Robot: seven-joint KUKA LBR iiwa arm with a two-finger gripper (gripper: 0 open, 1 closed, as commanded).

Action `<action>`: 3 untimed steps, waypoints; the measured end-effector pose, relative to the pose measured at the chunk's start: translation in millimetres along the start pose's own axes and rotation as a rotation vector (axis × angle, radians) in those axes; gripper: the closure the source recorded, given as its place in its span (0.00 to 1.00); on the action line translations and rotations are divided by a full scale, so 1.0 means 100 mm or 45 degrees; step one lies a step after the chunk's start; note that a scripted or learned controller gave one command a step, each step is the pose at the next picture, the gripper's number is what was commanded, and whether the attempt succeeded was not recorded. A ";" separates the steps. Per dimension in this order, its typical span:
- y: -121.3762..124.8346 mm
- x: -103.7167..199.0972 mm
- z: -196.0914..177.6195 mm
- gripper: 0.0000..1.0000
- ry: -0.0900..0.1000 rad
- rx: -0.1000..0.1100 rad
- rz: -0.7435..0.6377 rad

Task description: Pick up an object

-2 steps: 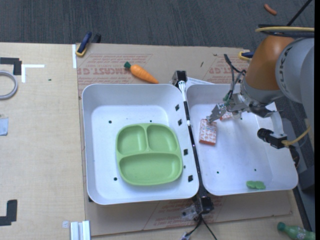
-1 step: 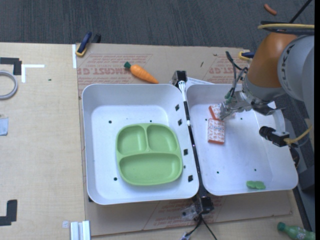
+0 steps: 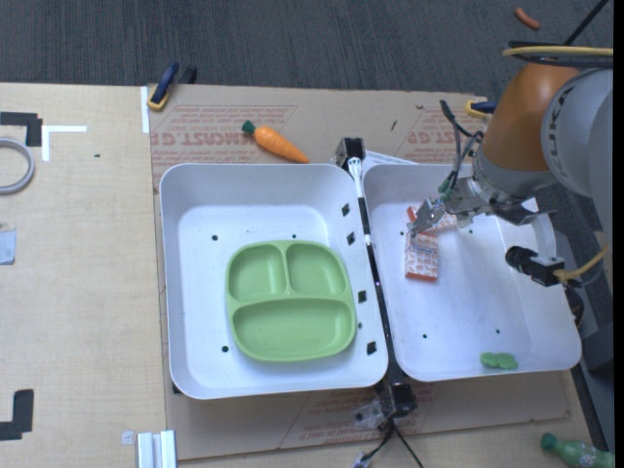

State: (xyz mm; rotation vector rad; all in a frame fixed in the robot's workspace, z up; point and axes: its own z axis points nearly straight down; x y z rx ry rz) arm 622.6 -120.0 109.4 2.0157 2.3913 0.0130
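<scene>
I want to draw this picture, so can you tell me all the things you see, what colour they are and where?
Plate: one, green, three sections, in the left bin.
Packet: one, orange and white, in the right bin, at the gripper's tip.
Small green thing: one, near the right bin's front edge.
Toy carrot: one, orange, on cardboard behind the left bin.
Bins: two, white, side by side.
Arm: one, grey with orange band, from the right.
Gripper: one, over the packet.

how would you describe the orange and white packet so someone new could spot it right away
Start at the right bin, the one the arm reaches into. In its upper left part, just below the gripper, hangs or lies a small flat packet printed orange and white. The only other loose thing in that bin is a small green piece near the front edge, so colour settles it.
</scene>
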 end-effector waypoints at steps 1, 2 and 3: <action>-0.36 0.19 0.16 0.00 0.008 0.020 -0.134; -0.35 0.18 0.07 1.00 0.007 0.018 -0.131; -0.44 0.52 -1.26 1.00 0.004 0.019 0.183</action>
